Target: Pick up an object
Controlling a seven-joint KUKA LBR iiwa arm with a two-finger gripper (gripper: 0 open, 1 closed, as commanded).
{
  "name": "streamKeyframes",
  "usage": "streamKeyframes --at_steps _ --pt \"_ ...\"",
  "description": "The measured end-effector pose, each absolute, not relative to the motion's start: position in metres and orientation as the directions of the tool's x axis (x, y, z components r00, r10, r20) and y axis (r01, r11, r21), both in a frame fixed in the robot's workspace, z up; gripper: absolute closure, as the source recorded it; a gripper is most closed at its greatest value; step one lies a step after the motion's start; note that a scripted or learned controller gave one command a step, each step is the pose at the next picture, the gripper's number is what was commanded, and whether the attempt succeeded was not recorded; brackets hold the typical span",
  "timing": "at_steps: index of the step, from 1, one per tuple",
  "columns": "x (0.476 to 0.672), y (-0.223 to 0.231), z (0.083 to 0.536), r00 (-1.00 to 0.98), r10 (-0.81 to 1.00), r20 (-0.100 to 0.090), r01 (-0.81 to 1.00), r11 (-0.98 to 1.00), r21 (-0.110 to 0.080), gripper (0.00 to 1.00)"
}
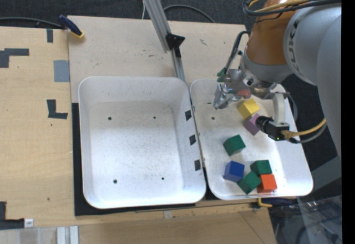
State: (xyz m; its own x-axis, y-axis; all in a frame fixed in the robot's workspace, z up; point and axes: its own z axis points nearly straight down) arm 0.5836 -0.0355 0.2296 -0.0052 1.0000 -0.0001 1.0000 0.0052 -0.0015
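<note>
**A:** Left bin (133, 143): nothing to grab there. Right bin (211, 143): all the blocks, lower right of frame. Green block (234, 144) alone mid-bin, then blue (234, 170) just below, then a tight clump of two more green ones (255, 175) and an orange (268, 182) near the bottom rim. Yellow (248, 107) and purple (254, 124) further up, right beside the gripper (223, 96).

**B:** Gripper state?

**A:** Can't tell. Too blurry and dark at the tip, upper part of the right bin, over bare floor just left of yellow. Nothing visibly held.

**B:** So what goes wrong?

**A:** Probably dropping straight down and closing on nothing, since no block sits right under the tip. Or clipping yellow sideways and shoving it into purple. Also close to the divider between the bins (191, 121), so could scrape that wall.

**B:** And the clump?

**A:** Worst target. Blocks touching, no room to get around one. Lone green looks safest.
</note>
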Motion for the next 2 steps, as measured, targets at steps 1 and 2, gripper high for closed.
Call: streamKeyframes --at_steps 1,2 --pt "0.608 0.011 0.240 -0.006 1.000 0.002 1.000 0.006 0.001 1.00" --pt "0.631 0.055 0.246 -0.006 1.000 0.001 1.000 0.006 0.001 1.00"
